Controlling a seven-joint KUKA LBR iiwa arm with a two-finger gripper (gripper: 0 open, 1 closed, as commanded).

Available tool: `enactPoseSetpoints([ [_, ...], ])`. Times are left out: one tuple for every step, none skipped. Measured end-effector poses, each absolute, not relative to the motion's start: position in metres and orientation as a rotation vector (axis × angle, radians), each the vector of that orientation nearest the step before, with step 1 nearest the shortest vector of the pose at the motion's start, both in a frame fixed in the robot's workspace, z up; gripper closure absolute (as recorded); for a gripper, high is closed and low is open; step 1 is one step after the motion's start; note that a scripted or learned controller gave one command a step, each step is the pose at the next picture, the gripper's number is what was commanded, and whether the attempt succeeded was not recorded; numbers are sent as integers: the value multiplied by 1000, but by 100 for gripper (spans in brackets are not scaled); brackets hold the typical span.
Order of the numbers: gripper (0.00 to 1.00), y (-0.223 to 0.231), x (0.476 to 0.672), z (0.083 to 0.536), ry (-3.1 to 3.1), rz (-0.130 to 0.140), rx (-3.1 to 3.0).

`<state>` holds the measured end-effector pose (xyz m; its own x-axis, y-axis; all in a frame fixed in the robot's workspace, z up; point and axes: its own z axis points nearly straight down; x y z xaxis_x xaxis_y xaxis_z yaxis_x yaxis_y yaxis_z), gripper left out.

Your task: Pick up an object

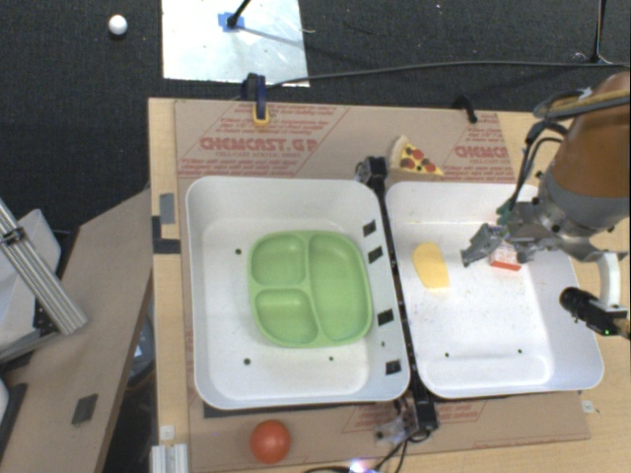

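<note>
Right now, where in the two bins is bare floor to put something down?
Right bin: bare floor in front of the yellow block; crowded near the gripper and red item. Left bin: narrow margins around the green tray.

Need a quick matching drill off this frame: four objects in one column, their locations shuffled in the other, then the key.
Objects:
1. green divided plate
2. yellow block
3. pizza slice toy
4. orange-red ball

Locations:
A. on the cardboard behind the bins, near where they meet
B. in the right bin
C. on the bench in front of the left bin
D. in the left bin

Pairs: 1-D, 2-B, 3-A, 4-C
</note>
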<state>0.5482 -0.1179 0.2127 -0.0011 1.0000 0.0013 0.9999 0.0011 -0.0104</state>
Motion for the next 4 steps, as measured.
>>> enactPoseSetpoints([
  [0, -118, 551, 219, -2226, -1, -2219],
  [0, -117, 553, 157, -2222, 1, -2219],
  [0, -122, 556, 96, -2221, 2, -2219],
  [0, -122, 557, 84, -2223, -1, -2220],
])
